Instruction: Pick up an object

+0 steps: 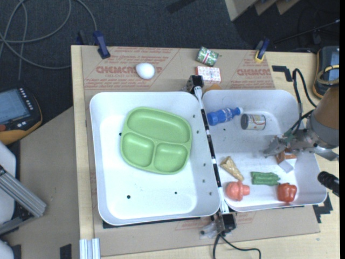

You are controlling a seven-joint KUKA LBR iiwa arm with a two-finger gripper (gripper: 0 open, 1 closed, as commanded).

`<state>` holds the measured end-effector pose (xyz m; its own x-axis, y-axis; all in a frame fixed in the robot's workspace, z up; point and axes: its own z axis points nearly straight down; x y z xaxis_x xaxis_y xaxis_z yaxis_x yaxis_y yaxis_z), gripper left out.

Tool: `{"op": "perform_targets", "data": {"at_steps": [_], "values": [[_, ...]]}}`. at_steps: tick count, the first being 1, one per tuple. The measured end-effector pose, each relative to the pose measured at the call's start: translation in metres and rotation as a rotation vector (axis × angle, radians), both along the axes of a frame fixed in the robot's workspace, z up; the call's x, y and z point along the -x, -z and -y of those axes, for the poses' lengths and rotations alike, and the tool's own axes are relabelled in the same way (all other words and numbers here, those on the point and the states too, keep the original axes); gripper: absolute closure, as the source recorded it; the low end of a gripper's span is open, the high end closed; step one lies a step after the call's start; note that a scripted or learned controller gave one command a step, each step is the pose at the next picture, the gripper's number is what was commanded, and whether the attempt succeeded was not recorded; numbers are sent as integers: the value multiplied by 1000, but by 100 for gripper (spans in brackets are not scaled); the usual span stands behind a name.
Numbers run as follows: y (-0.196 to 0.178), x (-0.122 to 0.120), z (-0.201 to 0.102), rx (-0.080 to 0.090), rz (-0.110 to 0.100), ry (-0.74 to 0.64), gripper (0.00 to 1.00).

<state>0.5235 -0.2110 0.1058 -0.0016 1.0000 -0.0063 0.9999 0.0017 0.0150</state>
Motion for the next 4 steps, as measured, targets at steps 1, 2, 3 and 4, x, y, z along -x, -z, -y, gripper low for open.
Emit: {"op": "perform_targets", "data": {"at_steps": [1,2,3,4], "values": [[-12,-2,2,7,8,3,100],[-22,-92,-32,-6,-14,0,100],[-22,-91,-31,-5,-14,0,0],[-1,-66,6,-6,6,-5,0]]}}
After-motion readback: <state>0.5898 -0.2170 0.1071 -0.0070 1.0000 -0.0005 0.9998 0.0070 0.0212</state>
